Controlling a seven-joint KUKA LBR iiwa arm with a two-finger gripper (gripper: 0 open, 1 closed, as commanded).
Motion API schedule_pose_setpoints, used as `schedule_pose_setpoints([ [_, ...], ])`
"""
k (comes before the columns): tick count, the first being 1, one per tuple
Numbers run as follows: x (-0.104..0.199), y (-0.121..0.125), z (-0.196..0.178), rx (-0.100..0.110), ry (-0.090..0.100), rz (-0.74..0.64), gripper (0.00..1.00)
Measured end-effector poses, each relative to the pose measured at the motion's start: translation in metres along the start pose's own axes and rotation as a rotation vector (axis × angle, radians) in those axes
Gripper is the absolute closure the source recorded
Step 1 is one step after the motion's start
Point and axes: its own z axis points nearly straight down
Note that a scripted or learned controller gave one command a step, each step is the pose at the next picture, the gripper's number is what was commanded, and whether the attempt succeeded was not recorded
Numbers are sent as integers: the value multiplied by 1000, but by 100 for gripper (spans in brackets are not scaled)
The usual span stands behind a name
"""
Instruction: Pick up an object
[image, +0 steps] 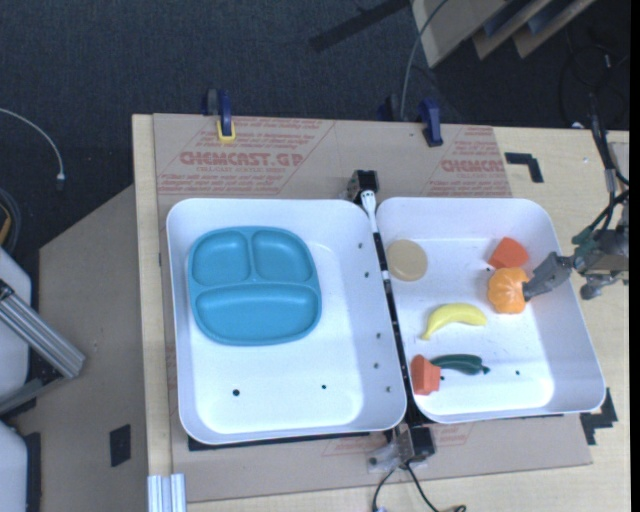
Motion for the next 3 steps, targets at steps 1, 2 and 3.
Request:
schedule_pose_setpoints([
  [1, 0, 2, -4, -9, -2, -3, 0],
  [2, -10, 2, 51, -2, 0, -2, 0],
  [3, -10, 4, 94, -3, 1, -3, 0],
])
